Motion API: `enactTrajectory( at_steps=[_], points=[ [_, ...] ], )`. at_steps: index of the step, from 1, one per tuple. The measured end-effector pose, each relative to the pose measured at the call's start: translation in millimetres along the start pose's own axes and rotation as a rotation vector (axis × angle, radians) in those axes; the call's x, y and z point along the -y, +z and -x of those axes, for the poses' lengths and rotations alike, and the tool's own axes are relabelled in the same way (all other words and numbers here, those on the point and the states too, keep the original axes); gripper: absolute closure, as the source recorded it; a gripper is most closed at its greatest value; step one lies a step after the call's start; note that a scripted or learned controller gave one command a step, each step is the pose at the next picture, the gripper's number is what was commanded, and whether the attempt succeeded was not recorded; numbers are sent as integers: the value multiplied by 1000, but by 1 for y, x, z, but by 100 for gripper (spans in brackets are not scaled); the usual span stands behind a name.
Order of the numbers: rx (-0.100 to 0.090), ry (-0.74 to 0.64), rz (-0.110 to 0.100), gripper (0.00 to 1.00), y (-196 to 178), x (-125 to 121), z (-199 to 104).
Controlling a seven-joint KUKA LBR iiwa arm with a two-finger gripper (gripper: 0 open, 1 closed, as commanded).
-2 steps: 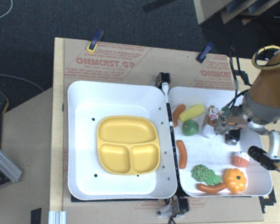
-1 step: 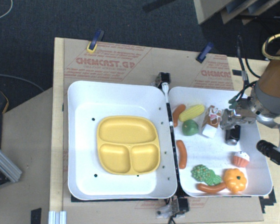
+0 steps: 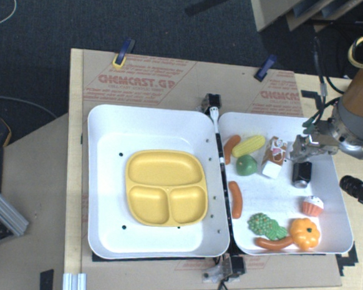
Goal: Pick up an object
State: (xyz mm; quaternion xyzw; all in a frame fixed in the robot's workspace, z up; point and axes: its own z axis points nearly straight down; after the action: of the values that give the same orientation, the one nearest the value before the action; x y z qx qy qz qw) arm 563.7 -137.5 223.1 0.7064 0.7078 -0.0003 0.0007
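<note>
The toys lie in the right bin (image 3: 345, 213): corn (image 3: 251, 143), a green ball (image 3: 246, 165), 2 sausages, a cupcake (image 3: 312, 206), a pumpkin (image 3: 305, 233). The gripper (image 3: 304, 151) hovers over that bin's upper right, just above a black block (image 3: 301, 173); its grip I cannot tell. A yellow tray (image 3: 165, 187) fills the left bin (image 3: 105, 166).

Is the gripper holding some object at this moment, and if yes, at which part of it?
It cannot be told. The gripper hangs over the right bin, above the black object and beside the small carton; nothing is visibly held.
</note>
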Motion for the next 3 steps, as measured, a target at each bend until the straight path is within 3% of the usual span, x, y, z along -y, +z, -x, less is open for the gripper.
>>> enactTrajectory(
  at_steps=[2, 3],
  points=[
    [-4, -3, -9, 100, -7, 35, -80],
    [-2, 2, -11, 100, 13, 32, -74]
  ],
)
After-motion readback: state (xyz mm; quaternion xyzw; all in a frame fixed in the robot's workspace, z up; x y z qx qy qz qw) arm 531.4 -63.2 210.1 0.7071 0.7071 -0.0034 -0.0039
